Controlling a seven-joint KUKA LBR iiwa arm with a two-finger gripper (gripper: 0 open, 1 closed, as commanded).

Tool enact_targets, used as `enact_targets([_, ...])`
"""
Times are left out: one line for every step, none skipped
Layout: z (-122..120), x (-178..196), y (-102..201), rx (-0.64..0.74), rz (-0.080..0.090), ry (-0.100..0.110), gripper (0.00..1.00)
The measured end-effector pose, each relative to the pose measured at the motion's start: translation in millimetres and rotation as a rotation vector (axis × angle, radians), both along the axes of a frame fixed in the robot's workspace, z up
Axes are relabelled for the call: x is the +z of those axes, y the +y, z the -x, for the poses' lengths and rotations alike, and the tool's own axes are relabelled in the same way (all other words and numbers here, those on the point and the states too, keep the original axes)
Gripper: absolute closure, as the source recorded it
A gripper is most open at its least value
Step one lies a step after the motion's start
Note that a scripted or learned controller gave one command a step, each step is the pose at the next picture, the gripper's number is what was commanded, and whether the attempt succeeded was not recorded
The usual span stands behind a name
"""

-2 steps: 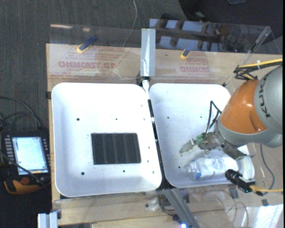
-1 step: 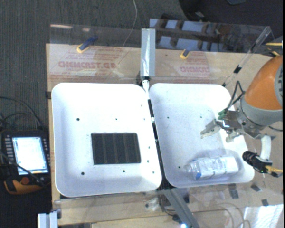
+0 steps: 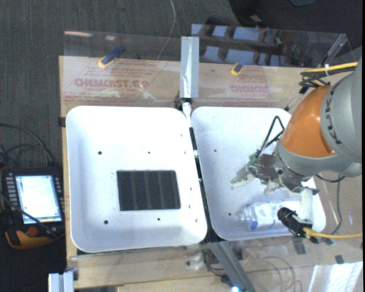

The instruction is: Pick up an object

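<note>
One plastic bottle (image 3: 263,215) (lying flat) is seen in the right bin (image 3: 222,139) of two; the gripper (image 3: 255,176) is spread open above it.

A clear plastic bottle (image 3: 263,215) with a blue cap lies on its side near the right bin's (image 3: 222,163) front edge, cap pointing left.

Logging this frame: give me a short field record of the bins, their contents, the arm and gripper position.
left bin: holds a dark ribbed rectangular panel, lying flat near its middle
right bin: holds a clear plastic bottle, lying on its side near the front edge
arm: reaches in over the right bin
gripper: low over the right bin, just behind the bottle
grasp: nothing seen between the fingers
</note>
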State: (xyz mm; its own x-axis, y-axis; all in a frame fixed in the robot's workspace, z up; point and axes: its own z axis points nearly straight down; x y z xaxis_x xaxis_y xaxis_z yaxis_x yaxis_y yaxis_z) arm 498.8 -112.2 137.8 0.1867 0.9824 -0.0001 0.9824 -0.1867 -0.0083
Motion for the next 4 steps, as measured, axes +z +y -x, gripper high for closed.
enact_targets([-9.3,108.6,-23.8,-0.224,0.006,-0.002,0.00])
enact_targets([8.2,-46.8,13.4,-0.382,0.002,-0.026,0.00])
enact_targets([11.5,80.2,-27.0,-0.520,0.008,-0.002,0.00])
enact_targets([9.1,-0.6,-22.0,-0.394,0.008,-0.027,0.00])
